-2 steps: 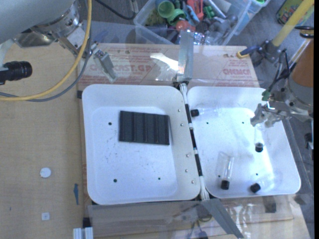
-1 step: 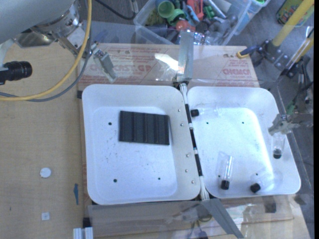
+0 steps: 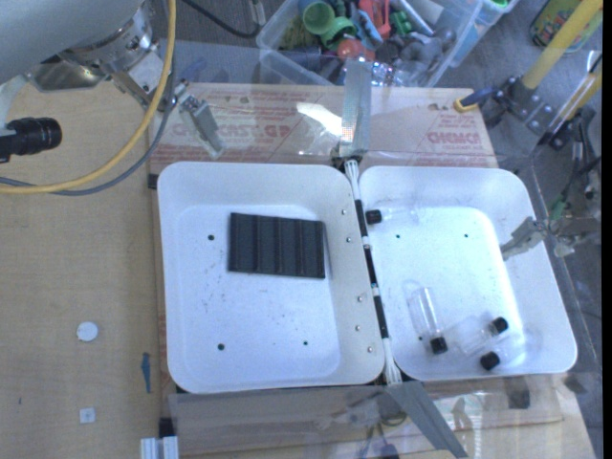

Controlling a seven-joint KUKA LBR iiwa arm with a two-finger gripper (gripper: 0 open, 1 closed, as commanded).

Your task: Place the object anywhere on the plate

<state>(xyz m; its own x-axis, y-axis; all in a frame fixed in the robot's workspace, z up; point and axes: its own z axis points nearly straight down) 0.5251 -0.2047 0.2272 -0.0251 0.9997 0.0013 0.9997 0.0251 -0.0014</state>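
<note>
Clear vials (image 3: 457, 331), about 3, sit untouched in the right bin (image 3: 459, 208); the black ridged plate (image 3: 277, 245) waits left. Tool state: can't tell. Next up, grabbing 1.

Left bin (image 3: 182, 285): dark ribbed plate (image 3: 277, 246), lying flat. Right bin (image 3: 516, 208): three clear black-capped vials (image 3: 464, 333) clustered near the front corner.

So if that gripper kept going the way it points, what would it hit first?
The gripper points left, so probably the bare floor of the right bin, perhaps the vials beyond; depth is unclear.
</note>
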